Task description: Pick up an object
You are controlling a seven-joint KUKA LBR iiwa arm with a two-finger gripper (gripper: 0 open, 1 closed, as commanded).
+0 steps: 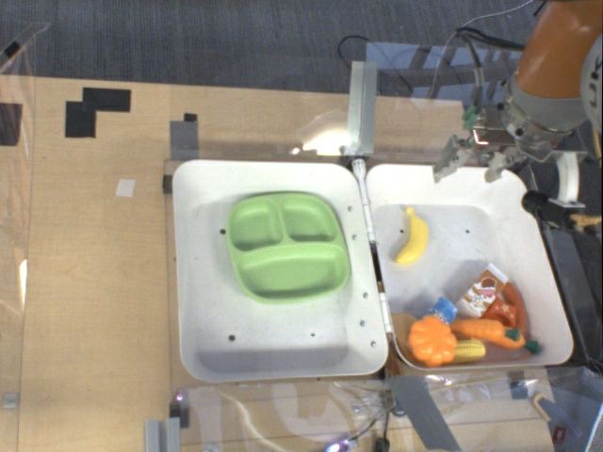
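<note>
Single fixed cam, mounted above the bench (pixel 85 281), looking down at a slant. Far bench edge and dark floor run across the top of frame. Mid-range: both white bins fit whole, left bin (pixel 203 347) centre frame, right bin (pixel 471 210) centre right. Arm (pixel 556 55) enters at upper right corner, cropped by the frame edge.

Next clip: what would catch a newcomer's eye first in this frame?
Probably the green tray, a three-compartment plate lying alone in the middle of the left bin. Next, the bright toy food in the right bin: a banana by itself near the divider, and a pumpkin, carrot and corn heaped in the near corner. The end effector hangs over that bin's far edge, open and holding nothing.
</note>
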